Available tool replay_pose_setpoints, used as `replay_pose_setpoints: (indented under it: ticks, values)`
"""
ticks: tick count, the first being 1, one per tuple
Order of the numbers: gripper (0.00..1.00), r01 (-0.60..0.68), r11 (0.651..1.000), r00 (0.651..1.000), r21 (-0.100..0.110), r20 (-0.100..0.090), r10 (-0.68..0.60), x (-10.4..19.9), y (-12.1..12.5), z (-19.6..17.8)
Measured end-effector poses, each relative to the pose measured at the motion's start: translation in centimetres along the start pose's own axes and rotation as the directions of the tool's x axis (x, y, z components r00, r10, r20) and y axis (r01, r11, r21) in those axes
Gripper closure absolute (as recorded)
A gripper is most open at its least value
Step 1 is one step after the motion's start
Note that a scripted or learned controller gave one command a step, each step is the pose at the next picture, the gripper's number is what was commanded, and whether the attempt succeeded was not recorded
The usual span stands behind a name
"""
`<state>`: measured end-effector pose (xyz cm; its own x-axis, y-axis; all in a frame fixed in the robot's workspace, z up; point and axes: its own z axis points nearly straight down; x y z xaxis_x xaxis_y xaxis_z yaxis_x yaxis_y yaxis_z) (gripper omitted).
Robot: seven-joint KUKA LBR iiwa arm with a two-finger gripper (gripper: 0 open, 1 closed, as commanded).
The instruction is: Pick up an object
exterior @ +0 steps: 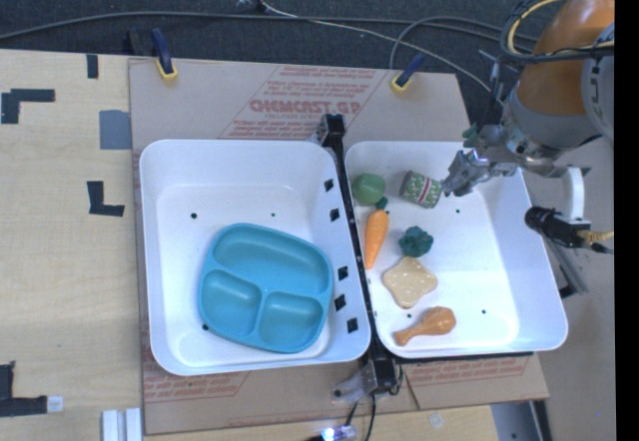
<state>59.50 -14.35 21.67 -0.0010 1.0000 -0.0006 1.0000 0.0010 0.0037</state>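
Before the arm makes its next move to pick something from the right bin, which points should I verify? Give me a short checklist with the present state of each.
1. Target near gripper: the small can lies on its side right beside it. Ok.
2. Can between the fingers: cannot tell.
3. Space around the can: green round toy is apart on its left, carrot and broccoli piece lie below it. Ok.
4. Other items inside the right bin: bread slice, drumstick. Ok.
5. Blue divided tray is in the left bin, away from the arm. Ok.
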Motion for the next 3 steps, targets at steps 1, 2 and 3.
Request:
replay_pose_setpoints:
  ticks: [1, 2, 3]
  values:
    - [1.00, 0.000, 1.000, 1.000, 0.004, -0.001, 0.000, 0.0, 0.0, -1.8]
    - [1.00, 0.002, 1.000, 1.000, 0.006, 0.000, -0.002, 4.6, -1.5, -1.4]
    - [1.00, 0.005, 1.000, 1.000, 0.004, -0.002, -0.005, 10.0, -1.6, -2.2]
